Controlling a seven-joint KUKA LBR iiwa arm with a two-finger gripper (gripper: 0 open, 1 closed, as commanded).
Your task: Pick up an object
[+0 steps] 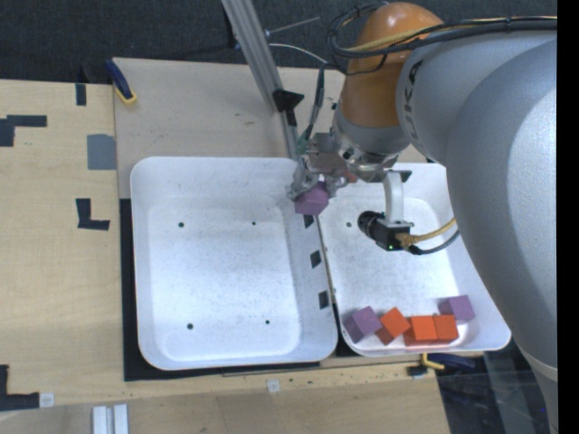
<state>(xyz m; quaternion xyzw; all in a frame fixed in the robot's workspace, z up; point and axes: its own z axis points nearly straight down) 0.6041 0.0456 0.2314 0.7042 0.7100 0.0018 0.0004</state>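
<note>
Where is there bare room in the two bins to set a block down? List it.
Left bin: its floor is bare from rim to rim. Right bin: bare floor in the middle, between the tool near the top corner and the row of blocks. Crowded: the near edge, where purple blocks and orange blocks sit packed together.

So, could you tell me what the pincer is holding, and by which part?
The pincer holds a purple block by its top, above the divide between the bins.

I see two white bins (217,351) side by side on my bench (54,269), dark tape marks (89,213) at left, a metal rail (258,57) slanting overhead.
</note>
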